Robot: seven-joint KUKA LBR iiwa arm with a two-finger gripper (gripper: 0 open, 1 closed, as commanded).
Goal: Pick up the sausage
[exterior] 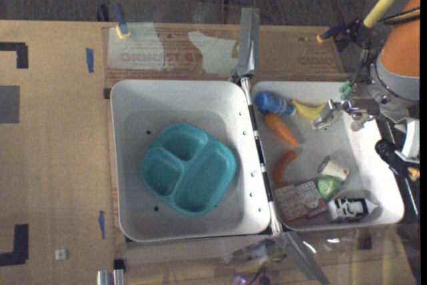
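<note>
My gripper (325,118) hangs over the upper part of the right bin (392,210), next to the banana (308,110); whether it is wide or narrow I cannot tell at this resolution, and nothing is visibly held. The sausage (284,166) lies below and to the left of my gripper, near the bin's left wall, flat on the floor with its long axis running slightly off vertical in the camera view. I judge it to be light, smooth-skinned and probably a little rubbery — it may roll or squirt out under an off-centre pinch. The recommended hold is across the short axis at mid-length, with the wrist turned to suit. Around it: the carrot (283,129) lies between my gripper and the sausage, close to the sausage's upper end but apart from it; the blue bottle (271,102) sits just left of the banana. Beyond the sausage, the pink card packet (299,200) lies just off its lower end, with a green item (327,186) and a white cup-like item (333,169) to its right, clear of it. The main constraints are the left wall and the carrot — little room for a finger on that side. The left bin (127,103) holds a teal divided tray (189,168), well apart.
</note>
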